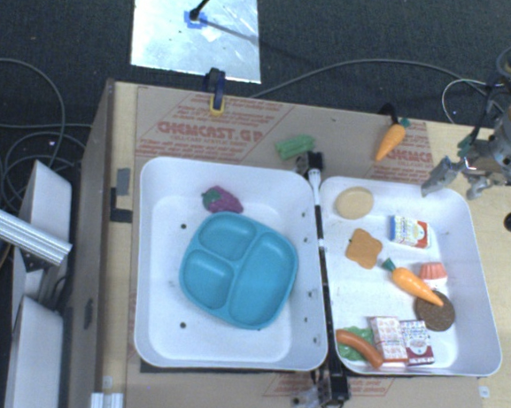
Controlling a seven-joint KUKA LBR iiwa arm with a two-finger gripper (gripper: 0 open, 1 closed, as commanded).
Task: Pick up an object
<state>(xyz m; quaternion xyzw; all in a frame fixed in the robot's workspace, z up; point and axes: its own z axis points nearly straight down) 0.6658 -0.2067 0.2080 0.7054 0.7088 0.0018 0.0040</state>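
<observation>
Approach step, we judge: gripper hangs above right bin's far right corner, fingers spread, nothing between them. Candidates we see in that bin: carrot, small carton, round cracker, toast-like piece, snack packets, sausage. Next we'd need to pick target, centre over it, descend. Carton sits apart, easiest. Carrot touches brown cookie: crowding risk. Blue divided plate and purple grapes in left bin; second carrot outside on bench.

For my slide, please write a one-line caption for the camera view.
Gripper hovers at the right white bin of toy foods; a blue divided plate lies in the left white bin.
</observation>
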